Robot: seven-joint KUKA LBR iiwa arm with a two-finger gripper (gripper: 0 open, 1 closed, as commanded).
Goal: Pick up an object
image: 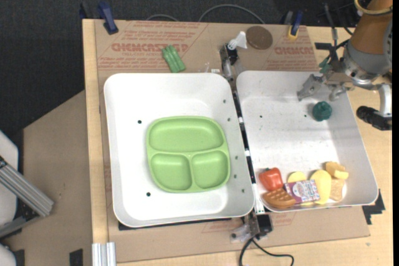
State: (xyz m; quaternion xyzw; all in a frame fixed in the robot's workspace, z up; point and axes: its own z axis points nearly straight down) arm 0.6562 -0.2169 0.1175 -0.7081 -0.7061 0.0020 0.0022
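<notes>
**Gripper over right bin, green object just below it**

We see the arm coming in at the upper right of the frame, grey with an orange band, its gripper low over the upper part of the right bin. We cannot tell how the claw stands; it is too small and blurred here. Just under it sits a small dark teal-green round object, roundish, matte, resting on the bin floor; we cannot tell if anything touches it. At the lower right of the same bin we note a cluster of toy foods: a red piece at the left, brown below it, yellow and orange ones to the right, all crowded against the near wall. The left bin holds a light green divided tray with three compartments, lying flat at centre.
</notes>
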